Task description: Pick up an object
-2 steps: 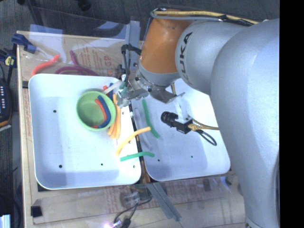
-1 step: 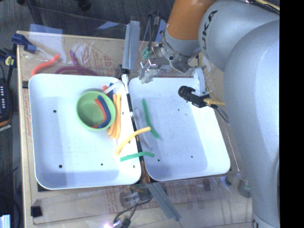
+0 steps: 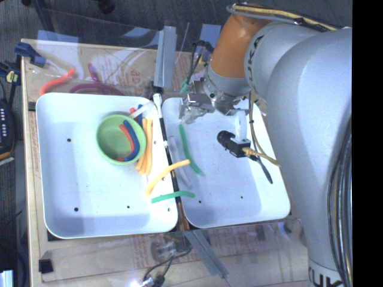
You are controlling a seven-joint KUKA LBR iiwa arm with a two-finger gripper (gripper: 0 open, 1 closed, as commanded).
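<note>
Dark carpet around the wooden tabletop (image 3: 108, 257); two white bins (image 3: 72, 208); jaws (image 3: 190, 108) hover far right, can't tell if open.

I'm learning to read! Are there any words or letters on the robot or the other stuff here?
"KU": big dark letters low on the grey arm, cut off by the picture's bottom edge.
Reddish print on the bench top above the bins: too faint and blurred to read.
I can read nothing else.
</note>
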